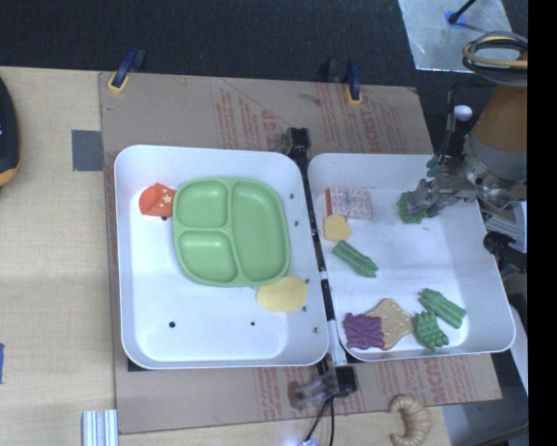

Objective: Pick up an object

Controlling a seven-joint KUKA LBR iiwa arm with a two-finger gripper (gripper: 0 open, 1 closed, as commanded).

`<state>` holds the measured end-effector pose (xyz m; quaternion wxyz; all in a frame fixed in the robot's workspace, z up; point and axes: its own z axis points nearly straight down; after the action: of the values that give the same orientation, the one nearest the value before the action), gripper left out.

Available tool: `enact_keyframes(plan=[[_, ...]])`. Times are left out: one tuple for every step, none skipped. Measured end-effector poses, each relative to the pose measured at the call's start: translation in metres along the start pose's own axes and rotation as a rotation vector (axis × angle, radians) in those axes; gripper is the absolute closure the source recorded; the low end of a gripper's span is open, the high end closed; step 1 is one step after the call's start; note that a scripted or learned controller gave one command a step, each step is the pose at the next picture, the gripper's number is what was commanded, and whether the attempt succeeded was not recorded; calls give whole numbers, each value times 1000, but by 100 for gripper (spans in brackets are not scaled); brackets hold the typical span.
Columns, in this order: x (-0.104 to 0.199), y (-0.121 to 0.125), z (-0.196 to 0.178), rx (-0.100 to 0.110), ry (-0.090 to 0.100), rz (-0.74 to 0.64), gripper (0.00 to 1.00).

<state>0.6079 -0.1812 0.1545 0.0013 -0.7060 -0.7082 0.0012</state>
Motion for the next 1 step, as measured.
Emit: enact_keyframes(plan=[[68,-9,-42,-3,1,-8,100]])
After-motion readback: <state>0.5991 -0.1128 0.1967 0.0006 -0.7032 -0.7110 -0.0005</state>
